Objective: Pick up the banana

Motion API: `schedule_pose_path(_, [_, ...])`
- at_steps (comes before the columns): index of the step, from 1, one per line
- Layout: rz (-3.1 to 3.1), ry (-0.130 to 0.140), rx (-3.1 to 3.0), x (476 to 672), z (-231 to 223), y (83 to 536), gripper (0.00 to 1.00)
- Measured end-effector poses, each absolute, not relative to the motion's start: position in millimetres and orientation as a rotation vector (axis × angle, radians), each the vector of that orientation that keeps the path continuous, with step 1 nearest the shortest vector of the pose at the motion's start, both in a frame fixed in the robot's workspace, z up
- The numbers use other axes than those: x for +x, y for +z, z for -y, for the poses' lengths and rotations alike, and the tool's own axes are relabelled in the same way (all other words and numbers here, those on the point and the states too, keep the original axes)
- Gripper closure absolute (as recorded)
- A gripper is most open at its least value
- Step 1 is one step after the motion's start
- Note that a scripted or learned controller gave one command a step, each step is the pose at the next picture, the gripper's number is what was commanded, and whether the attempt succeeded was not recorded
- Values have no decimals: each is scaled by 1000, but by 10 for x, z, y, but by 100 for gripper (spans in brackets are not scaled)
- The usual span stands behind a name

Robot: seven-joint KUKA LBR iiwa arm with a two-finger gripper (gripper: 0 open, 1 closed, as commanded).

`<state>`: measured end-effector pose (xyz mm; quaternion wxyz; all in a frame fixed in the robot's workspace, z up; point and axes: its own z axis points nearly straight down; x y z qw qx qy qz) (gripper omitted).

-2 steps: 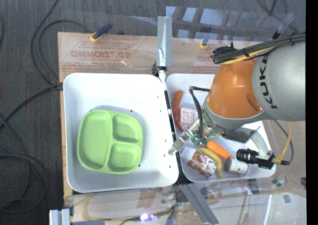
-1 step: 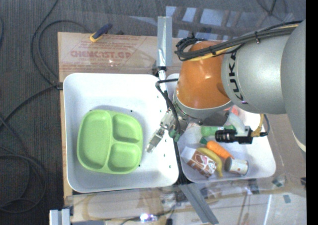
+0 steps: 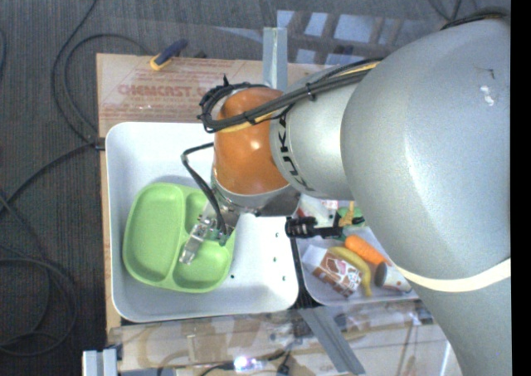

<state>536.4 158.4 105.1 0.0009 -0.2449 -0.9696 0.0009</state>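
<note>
1. Claw point(image 3: 197, 239) sits over the green divided dish point(image 3: 158, 233); finger state: cannot tell.
2. Banana point(image 3: 353, 265) lies well right of claw, in the other bin point(image 3: 319, 287).
3. Risk: closing here likely grabs dish, not banana.

Two shallow white plastic bins sit side by side: the left bin point(image 3: 116, 200) and the right bin point(image 3: 311, 279). One lime-green two-compartment plastic dish point(image 3: 158, 233) lies in the left. The right has one yellow banana point(image 3: 355, 265), one orange carrot point(image 3: 365, 248) and one brown printed packet point(image 3: 336, 273).
</note>
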Motion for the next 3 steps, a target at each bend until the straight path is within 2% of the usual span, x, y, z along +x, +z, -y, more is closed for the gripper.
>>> schedule_pose_path(1, [2646,7,-1692,4833,-945,1827,0])
schedule_pose_path(2, [2644,-12,-1713,5048,-1305,910,0])
schedule_pose_path(3, [2636,-1,-1719,5043,-1256,1014,100])
